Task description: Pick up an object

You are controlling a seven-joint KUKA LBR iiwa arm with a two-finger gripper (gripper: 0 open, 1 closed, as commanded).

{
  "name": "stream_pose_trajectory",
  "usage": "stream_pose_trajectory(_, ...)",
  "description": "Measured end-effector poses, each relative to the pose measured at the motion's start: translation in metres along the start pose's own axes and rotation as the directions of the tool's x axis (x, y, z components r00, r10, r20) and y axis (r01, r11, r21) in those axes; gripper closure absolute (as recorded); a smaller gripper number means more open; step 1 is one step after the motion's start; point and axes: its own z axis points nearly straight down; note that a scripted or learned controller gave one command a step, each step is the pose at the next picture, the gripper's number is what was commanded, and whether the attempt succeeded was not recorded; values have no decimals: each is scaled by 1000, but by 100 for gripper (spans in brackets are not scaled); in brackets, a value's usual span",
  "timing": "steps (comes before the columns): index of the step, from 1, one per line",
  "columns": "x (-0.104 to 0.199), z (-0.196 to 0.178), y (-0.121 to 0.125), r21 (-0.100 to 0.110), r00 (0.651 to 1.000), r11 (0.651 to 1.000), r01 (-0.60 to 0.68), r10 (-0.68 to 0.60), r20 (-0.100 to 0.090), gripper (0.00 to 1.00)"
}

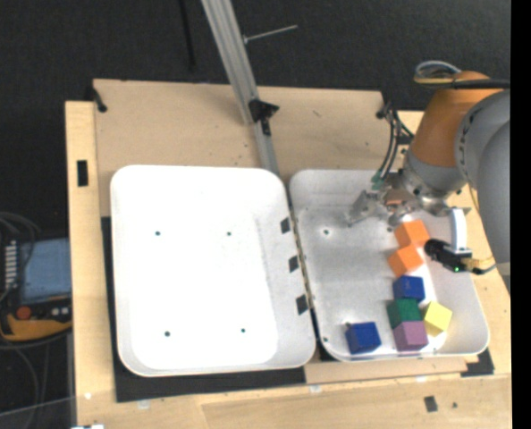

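Camera view puts the gripper low in the right bin, fingers spread apart with nothing between them. No pick is made; the blocks (nearest, an orange block) lie just beside it along the bin's right side.

My gripper hangs over the far part of the right bin, whose blocks cluster along its right side and near edge, one block lying apart to their left, while the left bin sits just beside it.
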Motion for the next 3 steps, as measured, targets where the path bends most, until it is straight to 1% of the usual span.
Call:
stream_pose_trajectory(1, -1, -13, 2, -6, 1000, 1000, 0, 0, 1, 100)
stream_pose_trajectory(2, -10, -64, 6, -7, 1000, 1000, 0, 0, -3, 100)
stream_pose_trajectory(3, -13, -110, 14, -8, 1000, 1000, 3, -3, -2, 100)
